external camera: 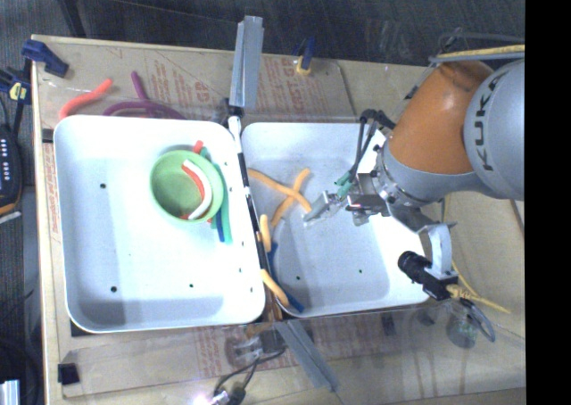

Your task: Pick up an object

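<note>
On the surface (178, 64) beyond the bins, toward eleven o'clock, an orange strip (86, 96) and a purple loop (138, 107) lie near the far rim of the left bin (107, 260). Inside that bin, up toward its one o'clock quarter, sits a green bowl (174, 185) holding a white curved piece (211, 191) edged with a thin red strip (198, 165), and a green stick (224, 211) leans along the bowl's right side, close to the wall shared with the neighbouring bin. The right bin (357, 283) holds several orange sticks (284, 194), crossed over one another in its left half, roughly at nine to ten o'clock from the bin's middle; more orange pieces lie along its left wall, with a blue piece (270, 250) beside them down toward seven o'clock. The claw (319, 208) hangs over the middle of the right bin, just to the right of the crossed orange sticks at their three o'clock; whether it is released or clenched cannot be told, and nothing visible sits within it. The grey arm (464, 140) with its orange band comes in from three o'clock.
</note>
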Tool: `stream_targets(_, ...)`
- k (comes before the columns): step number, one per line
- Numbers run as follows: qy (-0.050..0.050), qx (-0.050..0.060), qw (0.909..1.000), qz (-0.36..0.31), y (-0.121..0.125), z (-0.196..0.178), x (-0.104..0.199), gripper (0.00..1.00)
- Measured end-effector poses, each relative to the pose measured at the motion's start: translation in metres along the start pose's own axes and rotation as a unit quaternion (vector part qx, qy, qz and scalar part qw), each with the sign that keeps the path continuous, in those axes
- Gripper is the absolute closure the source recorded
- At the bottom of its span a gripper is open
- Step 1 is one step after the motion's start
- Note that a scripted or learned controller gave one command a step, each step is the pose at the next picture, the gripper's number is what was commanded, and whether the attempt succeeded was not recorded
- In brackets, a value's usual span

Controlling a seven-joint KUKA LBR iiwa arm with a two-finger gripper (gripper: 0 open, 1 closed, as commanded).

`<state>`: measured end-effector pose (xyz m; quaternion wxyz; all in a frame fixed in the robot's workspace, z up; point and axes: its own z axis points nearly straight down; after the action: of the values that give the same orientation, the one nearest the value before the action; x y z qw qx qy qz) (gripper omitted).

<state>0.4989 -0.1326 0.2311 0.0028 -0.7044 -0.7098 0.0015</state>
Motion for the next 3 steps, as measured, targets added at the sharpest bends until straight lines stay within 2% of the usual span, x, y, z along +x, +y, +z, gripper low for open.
stream_targets(1,-0.001,0.000,1.0000,0.009,0.068,0.073,-0.011,0.00)
stream_targets(2,0.000,-0.001,0.9971,0.076,0.095,0.140,-0.013,0.00)
stream_targets(3,-0.003,0.001,0.9972,0.075,0.095,0.129,-0.015,1.00)
